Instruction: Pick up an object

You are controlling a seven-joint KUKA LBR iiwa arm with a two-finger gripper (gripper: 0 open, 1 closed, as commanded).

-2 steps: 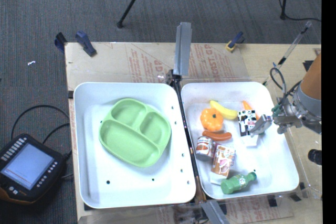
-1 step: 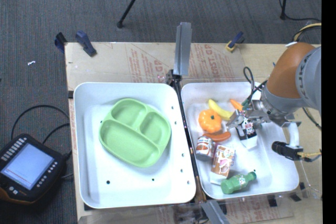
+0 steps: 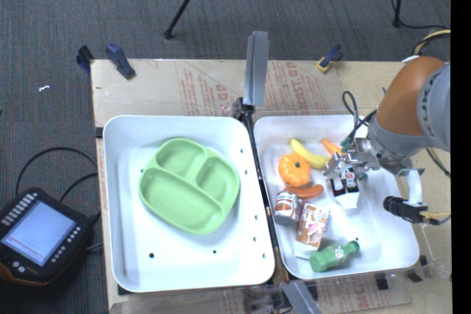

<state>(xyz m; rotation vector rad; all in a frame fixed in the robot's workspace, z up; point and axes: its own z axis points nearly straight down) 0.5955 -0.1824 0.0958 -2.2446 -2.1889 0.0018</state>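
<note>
The hand hangs low just right of the orange pumpkin; can't tell its grip state.

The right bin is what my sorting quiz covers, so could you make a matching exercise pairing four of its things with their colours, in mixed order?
Things:
1. banana
2. pumpkin
3. bottle
4. plate in the left bin

Colours:
A. dark green
B. yellow
C. light green
D. orange

Pairs: 1-B, 2-D, 3-A, 4-C
</note>
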